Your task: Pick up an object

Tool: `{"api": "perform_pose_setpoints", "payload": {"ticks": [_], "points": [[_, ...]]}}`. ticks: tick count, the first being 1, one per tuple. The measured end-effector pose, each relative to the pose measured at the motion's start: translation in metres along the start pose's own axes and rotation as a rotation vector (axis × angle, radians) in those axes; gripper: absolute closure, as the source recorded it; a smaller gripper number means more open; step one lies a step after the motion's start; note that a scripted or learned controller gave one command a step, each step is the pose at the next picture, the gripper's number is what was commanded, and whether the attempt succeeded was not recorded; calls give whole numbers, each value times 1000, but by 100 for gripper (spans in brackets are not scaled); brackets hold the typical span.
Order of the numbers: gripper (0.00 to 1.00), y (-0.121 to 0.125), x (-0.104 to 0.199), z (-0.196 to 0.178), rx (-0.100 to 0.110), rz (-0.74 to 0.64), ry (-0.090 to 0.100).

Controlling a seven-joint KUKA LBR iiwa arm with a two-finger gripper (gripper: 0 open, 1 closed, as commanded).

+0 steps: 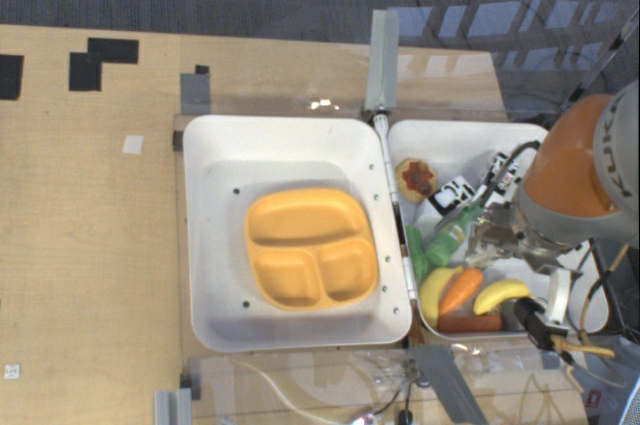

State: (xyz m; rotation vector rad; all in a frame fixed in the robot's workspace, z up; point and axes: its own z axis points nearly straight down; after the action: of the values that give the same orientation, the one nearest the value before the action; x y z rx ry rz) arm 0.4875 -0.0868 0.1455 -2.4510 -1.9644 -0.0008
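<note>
Gripper (pixel 487 235) low in the right bin (pixel 455 135), down among green bottle (pixel 440 243), carrot (pixel 460 290) and banana (pixel 500 294); whether it grips anything, can't tell. Yellow tray (pixel 305 248) sits in the left bin (pixel 215 233).

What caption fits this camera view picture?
Robot arm's gripper reaches into right bin of toy food; yellow tray sits in left bin.

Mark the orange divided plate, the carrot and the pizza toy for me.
orange divided plate (pixel 305 246): camera view, on the ridge between its compartments.
carrot (pixel 461 289): camera view, mid-body, right bin.
pizza toy (pixel 415 179): camera view, centre of its topping, at the right bin's far left.
</note>
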Motion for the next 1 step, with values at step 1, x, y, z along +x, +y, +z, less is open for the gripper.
{"api": "perform_pose_setpoints", "payload": {"ticks": [1], "points": [[100,62,-9,-18,-3,-321,-1]]}}
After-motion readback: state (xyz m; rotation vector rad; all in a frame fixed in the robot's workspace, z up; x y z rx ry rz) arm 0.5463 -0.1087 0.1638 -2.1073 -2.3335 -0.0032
